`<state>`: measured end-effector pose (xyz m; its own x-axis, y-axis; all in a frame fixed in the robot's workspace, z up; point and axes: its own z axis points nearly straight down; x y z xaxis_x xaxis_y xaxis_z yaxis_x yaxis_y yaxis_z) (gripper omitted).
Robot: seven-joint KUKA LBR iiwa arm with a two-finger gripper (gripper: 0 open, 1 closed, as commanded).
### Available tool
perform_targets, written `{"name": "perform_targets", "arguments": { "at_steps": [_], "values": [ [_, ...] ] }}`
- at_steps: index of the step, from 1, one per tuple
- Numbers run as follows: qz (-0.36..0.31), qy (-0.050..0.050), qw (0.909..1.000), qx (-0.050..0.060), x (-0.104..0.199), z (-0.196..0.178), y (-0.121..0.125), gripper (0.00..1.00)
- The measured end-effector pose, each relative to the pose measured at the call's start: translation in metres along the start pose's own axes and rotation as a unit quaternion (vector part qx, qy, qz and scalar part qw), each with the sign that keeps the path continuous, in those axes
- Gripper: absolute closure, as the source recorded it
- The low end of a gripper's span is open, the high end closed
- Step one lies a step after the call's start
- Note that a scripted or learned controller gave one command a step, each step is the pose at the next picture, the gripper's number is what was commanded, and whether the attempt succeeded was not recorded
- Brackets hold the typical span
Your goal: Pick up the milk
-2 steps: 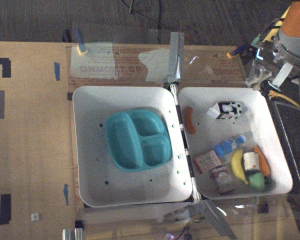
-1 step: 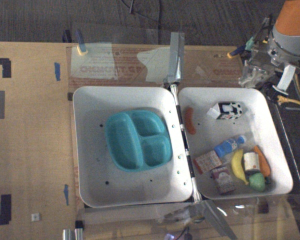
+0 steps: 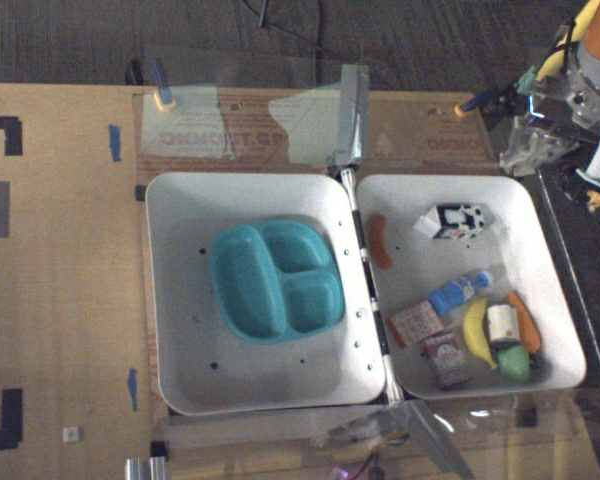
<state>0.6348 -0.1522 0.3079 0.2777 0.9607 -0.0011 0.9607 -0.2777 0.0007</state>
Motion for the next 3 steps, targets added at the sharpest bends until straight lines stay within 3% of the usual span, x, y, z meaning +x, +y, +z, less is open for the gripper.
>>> {"name": "perform_targets", "arguments": {
  "at_steps": [1, 2, 3],
  "values": [
    [0.123, 0.0, 0.9924, 0.0, 0.016, -0.065, -0.013, 1.0],
    [0.123, 0.0, 0.9924, 0.0, 0.017, -0.065, -0.013, 0.0],
    [0.025, 0.0, 0.9997, 0.002, 0.049, 0.058, 0.02, 0.0]
  ]
}}
